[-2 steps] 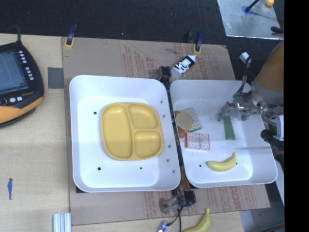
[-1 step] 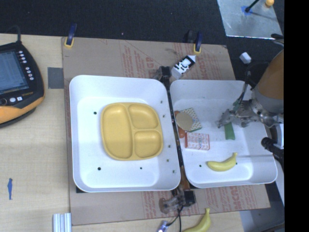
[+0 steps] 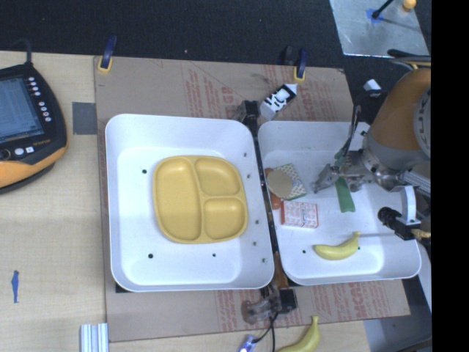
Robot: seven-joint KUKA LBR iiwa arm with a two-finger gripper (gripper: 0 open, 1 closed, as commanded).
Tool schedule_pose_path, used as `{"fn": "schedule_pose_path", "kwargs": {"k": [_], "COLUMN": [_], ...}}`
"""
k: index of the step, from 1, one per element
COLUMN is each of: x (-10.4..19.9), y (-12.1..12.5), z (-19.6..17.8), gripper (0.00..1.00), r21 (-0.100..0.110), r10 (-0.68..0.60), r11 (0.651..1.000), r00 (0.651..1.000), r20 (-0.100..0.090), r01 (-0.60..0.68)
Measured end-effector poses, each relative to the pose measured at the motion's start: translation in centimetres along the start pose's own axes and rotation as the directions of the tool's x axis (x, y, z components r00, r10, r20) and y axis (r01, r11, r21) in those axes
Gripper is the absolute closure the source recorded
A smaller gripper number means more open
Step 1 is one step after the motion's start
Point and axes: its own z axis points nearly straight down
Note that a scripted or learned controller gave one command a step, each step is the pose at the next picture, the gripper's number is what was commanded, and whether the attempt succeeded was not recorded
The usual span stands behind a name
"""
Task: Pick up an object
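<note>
My gripper (image 3: 341, 182) hangs over the right bin (image 3: 322, 141), near its right side, with the grey and orange arm (image 3: 399, 127) behind it. Its fingers stand open and spread. A narrow green block (image 3: 345, 196) lies on the bin floor right below the fingertips, and I cannot tell whether they touch it. A yellow banana (image 3: 337, 248) lies near the front of this bin. A red and white packet (image 3: 300, 214) and a round brown piece on a patterned packet (image 3: 284, 181) lie at the bin's left side.
The left bin (image 3: 124, 196) holds a yellow divided tray (image 3: 199, 198). A second banana (image 3: 306, 337) lies on the cardboard in front of the bins. A black and white item (image 3: 277, 100) sits behind them. A teach pendant (image 3: 26, 127) rests far left.
</note>
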Motion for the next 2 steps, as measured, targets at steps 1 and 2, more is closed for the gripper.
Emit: {"fn": "schedule_pose_path", "kwargs": {"k": [1,2], "x": [-3.7,-1.2], "y": [2.9,1.4], "z": [-4.9,0.1], "gripper": [0.0,0.0], "r21": [-0.004,0.0], "r10": [0.004,0.001], "r11": [1.0,1.0], "r00": [1.0,1.0], "r20": [0.0,0.0], "r01": [-0.004,-0.001]}}
